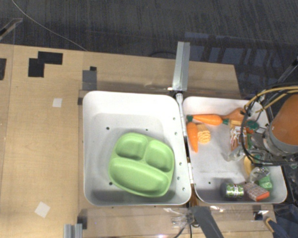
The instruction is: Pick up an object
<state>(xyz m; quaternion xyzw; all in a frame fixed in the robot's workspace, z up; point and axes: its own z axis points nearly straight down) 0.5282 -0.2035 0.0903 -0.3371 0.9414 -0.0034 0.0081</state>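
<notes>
Objects for picking: all in the right bin (210, 184), gathered along its far, right and near sides.
Carrot (207, 119): lies crosswise near the far rim, green end toward the arm.
Second carrot (192, 135): lies lengthwise just beside the bin's left wall, touching the corn piece (203, 136).
Can (234, 191): on its side near the near rim, just beside a grey-and-red block (256, 193) and a green piece (266, 183) in the near right corner.
Open room: the middle floor of the right bin is bare, between the corn piece and the can.
Hand (252, 161): over the right side of the right bin, hidden among cables under the arm (289, 127); whether it is open or closed cannot be told.
Left bin (95, 109): holds a green divided tray (141, 163), off-centre toward the near right, with bare floor along the far and left walls.
Bench (35, 156): bare wood left of the bins.
</notes>
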